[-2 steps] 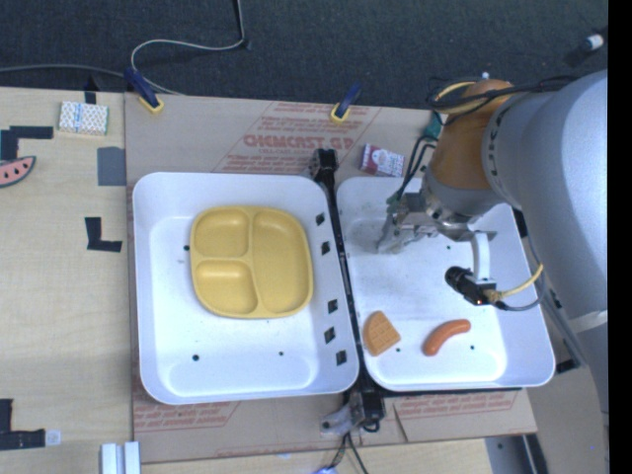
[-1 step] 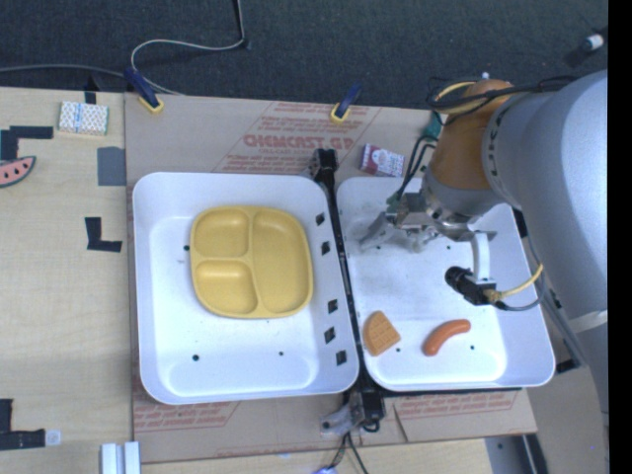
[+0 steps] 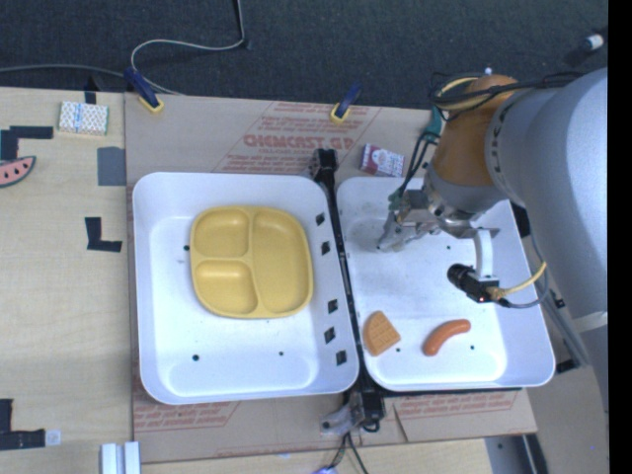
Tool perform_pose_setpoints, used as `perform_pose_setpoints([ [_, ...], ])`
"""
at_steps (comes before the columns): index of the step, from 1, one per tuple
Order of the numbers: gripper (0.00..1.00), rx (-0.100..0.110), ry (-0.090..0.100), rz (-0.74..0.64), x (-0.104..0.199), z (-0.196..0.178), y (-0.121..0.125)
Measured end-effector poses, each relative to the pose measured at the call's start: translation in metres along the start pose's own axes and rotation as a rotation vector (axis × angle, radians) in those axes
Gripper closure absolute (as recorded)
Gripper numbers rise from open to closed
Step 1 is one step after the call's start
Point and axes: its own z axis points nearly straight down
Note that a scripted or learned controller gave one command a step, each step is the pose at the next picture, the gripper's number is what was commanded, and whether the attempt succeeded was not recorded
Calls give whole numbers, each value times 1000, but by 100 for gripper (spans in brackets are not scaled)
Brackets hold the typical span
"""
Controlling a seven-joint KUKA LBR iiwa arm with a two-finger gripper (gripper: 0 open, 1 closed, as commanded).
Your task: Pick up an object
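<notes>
The sausage (image 3: 447,337) lies near the front of the right bin (image 3: 513,368), with the cracker (image 3: 380,332) just to its left — both apart from the gripper (image 3: 393,239), which sits farther back over the bin floor; its opening cannot be told, nothing visibly held. The yellow plate (image 3: 250,262) rests in the left bin (image 3: 158,294).

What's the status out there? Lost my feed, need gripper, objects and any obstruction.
Gripper low in right bin, nothing seen between fingers. Sausage and cracker near front wall, apart from gripper. Path unobstructed.
</notes>
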Motion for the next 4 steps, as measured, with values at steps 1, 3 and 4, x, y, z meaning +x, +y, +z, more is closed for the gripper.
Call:
perform_pose_setpoints([
  [1, 0, 0, 0, 0, 0, 0, 0],
  [3, 100, 0, 1, -1, 1, 9, 11],
  [4, 0, 0, 1, -1, 1, 10, 11],
])
